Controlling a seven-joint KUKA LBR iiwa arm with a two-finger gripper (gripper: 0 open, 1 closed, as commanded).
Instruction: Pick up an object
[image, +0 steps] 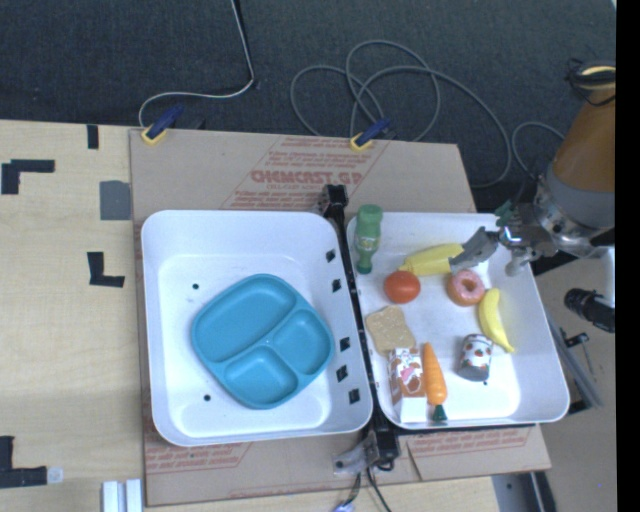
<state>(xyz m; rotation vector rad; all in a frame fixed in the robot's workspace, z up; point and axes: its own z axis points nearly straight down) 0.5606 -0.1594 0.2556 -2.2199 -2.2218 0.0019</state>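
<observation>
**Ana:** Pink ring-shaped toy doughnut looks the likeliest pick; it lies flat in the right-hand white bin, near that bin's far right corner, just below the two-finger gripper.

**Ben:** How do the fingers stand?

**Ana:** Apart, with nothing between them. One grey finger slants down toward the doughnut and the yellow plastic banana beside it; the other sits nearer the bin's right wall.

**Ben:** So how should the arm go about it?

**Ana:** Probably centre over the ring first, then descend straight so the fingers straddle it. That banana lies just beside the doughnut on its left, and a second, curved yellow banana lies just below to the right, so a slanted approach could nudge either.

**Ben:** What else is in that bin?

**Ana:** A green plastic bottle by the dividing wall, a red round tomato, a tan slice of toast, a small red-and-white carton, an orange carrot and a small grey-and-white object that is hard to identify.

**Ben:** And the left-hand white bin?

**Ana:** It holds a blue plastic divided plate, with nothing on it.
</observation>
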